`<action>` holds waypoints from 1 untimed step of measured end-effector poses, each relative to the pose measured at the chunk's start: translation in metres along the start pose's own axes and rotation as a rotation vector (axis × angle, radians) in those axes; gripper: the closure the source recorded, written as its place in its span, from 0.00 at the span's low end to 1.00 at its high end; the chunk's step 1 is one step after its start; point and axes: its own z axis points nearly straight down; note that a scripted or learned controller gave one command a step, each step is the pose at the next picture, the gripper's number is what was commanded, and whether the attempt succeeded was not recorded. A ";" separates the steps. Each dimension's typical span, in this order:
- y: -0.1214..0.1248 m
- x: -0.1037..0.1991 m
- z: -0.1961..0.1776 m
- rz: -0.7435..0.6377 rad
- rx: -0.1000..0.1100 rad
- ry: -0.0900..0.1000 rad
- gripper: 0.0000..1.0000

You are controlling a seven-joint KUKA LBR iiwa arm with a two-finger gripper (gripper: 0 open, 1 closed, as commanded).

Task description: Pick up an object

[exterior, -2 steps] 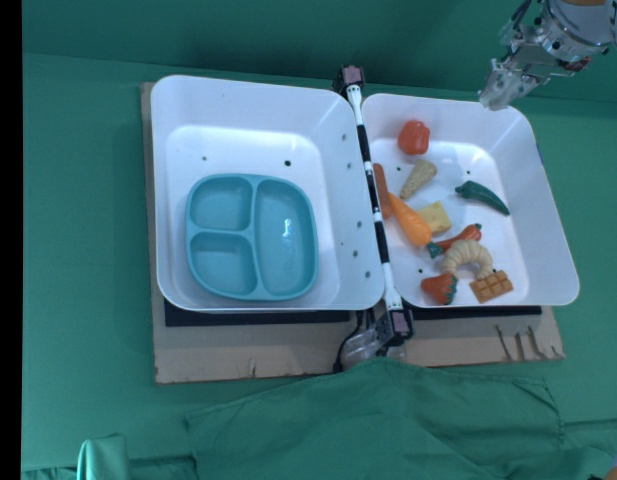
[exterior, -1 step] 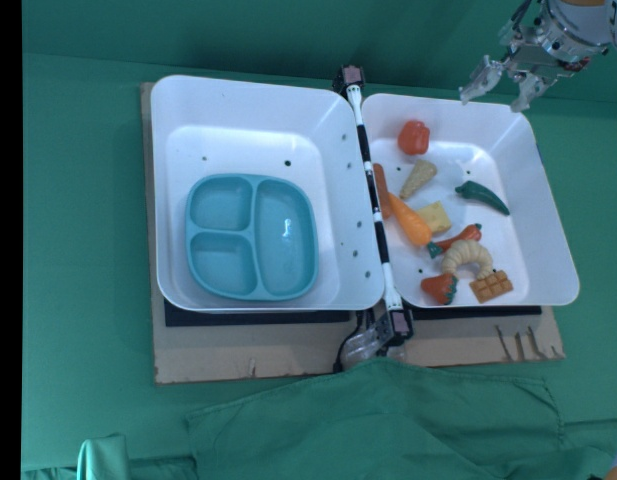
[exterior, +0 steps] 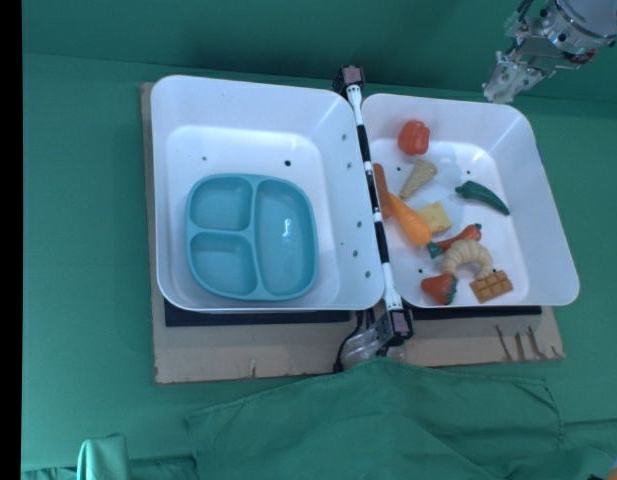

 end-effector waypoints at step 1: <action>0.008 0.010 -0.101 -0.008 0.008 0.009 1.00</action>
